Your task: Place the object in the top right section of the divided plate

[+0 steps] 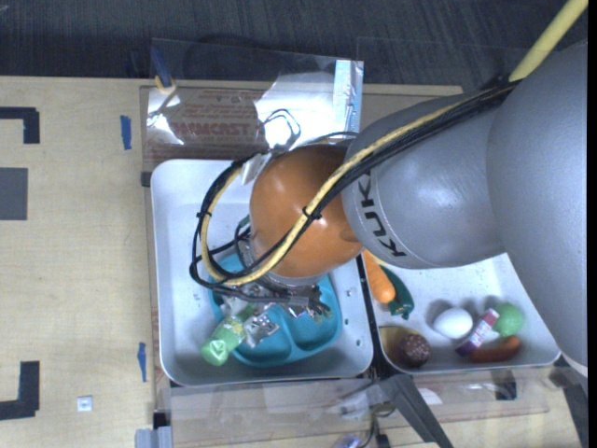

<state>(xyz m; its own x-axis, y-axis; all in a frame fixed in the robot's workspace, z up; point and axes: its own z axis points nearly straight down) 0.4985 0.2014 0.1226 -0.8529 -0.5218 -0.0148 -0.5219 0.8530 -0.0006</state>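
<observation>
We see the two-finger gripper [264, 323], state indeterminate, over the blue divided plastic plate [312, 336]; release presumably follows.

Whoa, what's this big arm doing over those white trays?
The grey and orange robot arm reaches over the left white tray, with its gripper low over a blue divided plate. A small green object sits at the plate's left edge, beside the gripper. The right tray holds toy food: a carrot, a white egg and a brown round piece.
</observation>
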